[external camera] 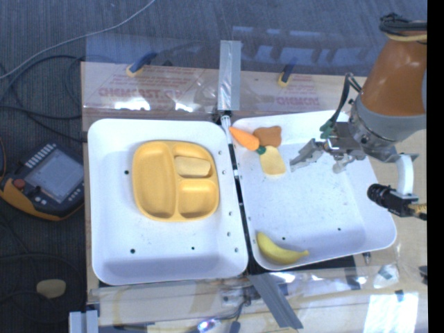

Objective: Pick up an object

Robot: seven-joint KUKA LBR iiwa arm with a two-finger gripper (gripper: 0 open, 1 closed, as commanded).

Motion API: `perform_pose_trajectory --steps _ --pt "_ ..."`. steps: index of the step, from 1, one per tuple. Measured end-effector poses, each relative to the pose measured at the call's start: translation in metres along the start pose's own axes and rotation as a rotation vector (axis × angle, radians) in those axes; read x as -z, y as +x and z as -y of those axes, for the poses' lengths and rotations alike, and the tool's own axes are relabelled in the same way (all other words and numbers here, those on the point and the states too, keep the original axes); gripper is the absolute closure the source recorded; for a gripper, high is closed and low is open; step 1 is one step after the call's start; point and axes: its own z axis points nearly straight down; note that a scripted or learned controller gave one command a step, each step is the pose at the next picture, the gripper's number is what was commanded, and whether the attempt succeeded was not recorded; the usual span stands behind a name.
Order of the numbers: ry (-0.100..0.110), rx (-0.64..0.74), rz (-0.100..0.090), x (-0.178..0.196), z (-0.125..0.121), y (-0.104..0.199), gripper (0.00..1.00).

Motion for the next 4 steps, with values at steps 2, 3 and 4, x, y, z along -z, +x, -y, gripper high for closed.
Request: perform_pose_trajectory --steps 2,3,4 --pt "-0.028 0.013 0.004 -0.168 -0.096 -0.004 0.0" --pt "-0.036 0.146 0.009 -0.174 -0.093 -0.007 0.0" --pt "-0.003 0.346 0.002 -0.092 -0.083 0.047 0.0"
